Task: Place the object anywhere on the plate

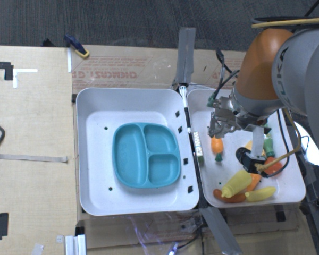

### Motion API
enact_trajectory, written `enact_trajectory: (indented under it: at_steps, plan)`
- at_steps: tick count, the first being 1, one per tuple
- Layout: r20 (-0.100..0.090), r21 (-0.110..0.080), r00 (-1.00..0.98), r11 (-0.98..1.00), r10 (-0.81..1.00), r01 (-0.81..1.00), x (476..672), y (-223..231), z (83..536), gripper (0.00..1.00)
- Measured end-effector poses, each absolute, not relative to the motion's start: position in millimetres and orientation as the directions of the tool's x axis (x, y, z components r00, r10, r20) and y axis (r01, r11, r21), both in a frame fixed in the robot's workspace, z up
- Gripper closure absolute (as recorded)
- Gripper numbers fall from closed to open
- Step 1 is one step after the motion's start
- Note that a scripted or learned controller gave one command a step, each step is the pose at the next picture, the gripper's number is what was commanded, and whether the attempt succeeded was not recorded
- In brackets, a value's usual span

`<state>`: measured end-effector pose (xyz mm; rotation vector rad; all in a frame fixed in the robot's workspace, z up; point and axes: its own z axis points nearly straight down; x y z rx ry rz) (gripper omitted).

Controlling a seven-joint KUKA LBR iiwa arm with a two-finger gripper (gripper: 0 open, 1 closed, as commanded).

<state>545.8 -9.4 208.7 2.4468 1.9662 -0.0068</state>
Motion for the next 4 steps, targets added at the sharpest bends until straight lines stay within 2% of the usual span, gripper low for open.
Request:
enact_trajectory:
  at_steps: [1,2,3,4]
  plan:
    - [-0.005,-0.001,0.215,-0.215,0.977,0.977,545.7,-9,209,0.0]
    - [-0.005,-0.001,0.215,-0.215,0.977,0.977,545.7,-9,209,0.0]
    - [-0.002,-0.003,0.25,-0.25,0.968,0.968,500.6,-78,191,0.0]
    - [-0.003,-0.003,0.251,-0.251,0.968,0.968,501.7,-79,199,1.0]
